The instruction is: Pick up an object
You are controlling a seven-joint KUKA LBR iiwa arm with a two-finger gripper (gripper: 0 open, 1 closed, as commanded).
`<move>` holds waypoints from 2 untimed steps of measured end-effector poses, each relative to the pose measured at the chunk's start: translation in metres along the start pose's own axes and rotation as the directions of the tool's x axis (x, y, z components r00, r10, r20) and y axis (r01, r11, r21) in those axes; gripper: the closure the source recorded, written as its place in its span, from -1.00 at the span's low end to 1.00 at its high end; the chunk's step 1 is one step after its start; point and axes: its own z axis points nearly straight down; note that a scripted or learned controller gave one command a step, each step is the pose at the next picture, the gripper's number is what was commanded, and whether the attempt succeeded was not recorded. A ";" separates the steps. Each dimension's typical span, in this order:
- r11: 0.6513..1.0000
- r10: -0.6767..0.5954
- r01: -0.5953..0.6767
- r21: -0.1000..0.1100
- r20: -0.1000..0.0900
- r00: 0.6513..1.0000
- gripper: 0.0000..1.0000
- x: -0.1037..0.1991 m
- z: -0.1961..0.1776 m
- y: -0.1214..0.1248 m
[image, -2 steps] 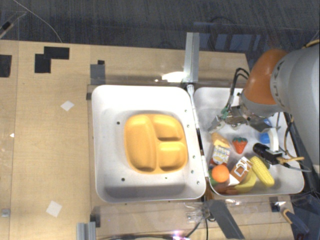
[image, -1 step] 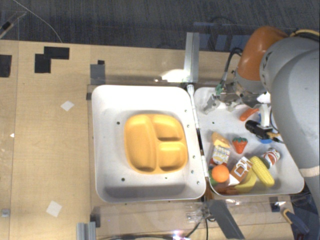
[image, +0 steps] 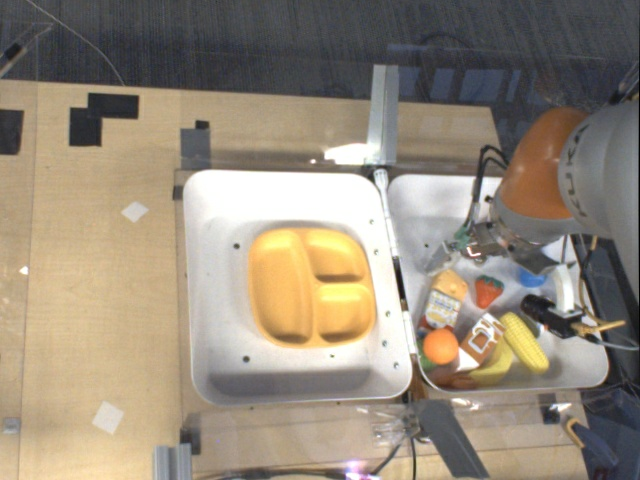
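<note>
The right bin (image: 420, 203) holds a heap of toy food near its front. An orange ball (image: 439, 346) lies at the front left of the heap, with a corn cob (image: 525, 342) and a banana (image: 492, 367) beside it. A strawberry (image: 487, 291), a yellow wedge (image: 450, 286) and a small carton (image: 481, 336) sit among them. My gripper (image: 475, 249) hangs over the bin's middle, just above and behind the strawberry and wedge. Nothing is visible between its tips.
The left bin (image: 210, 268) carries a yellow sectioned tray (image: 310, 285) in its middle. A metal post (image: 384, 113) rises behind the seam between the bins. The arm's orange band (image: 540, 173) and grey body cover the right bin's far right corner. A blue piece (image: 531, 278) lies under the wrist.
</note>
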 end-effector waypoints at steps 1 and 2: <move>0.999 0.045 -0.045 -0.005 0.001 0.999 -1.00 0.008 -0.001 -0.027; 0.999 0.042 -0.042 -0.012 0.005 0.999 1.00 0.007 -0.014 -0.024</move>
